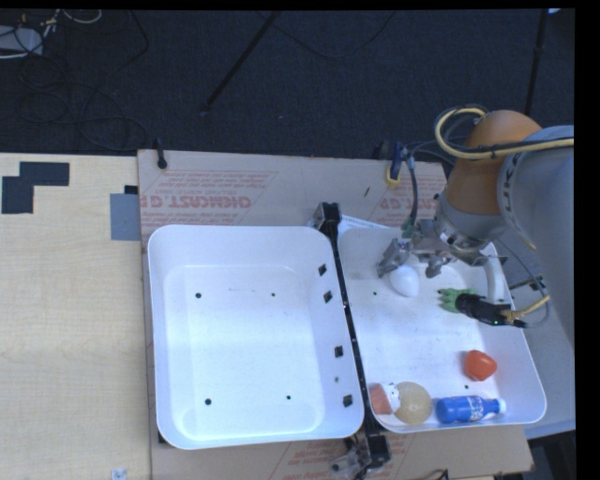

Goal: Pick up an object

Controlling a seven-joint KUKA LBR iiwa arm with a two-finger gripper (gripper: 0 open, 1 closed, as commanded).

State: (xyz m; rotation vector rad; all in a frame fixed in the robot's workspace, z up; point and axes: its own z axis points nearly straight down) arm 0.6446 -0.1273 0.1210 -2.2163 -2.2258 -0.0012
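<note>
Lighting is even and fairly bright from overhead; both white bins point(246, 246) read near overexposed, with soft, faint shadows along their inner walls. Beyond the bins' far edge the floor falls off to near black. Focus is slightly soft throughout, small items grainy.

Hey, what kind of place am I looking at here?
Probably a robotics lab set up for grasping trials: a robot arm reaching over two white bins, small test objects like a blue bottle in one, and loose cables on the dark floor.
</note>
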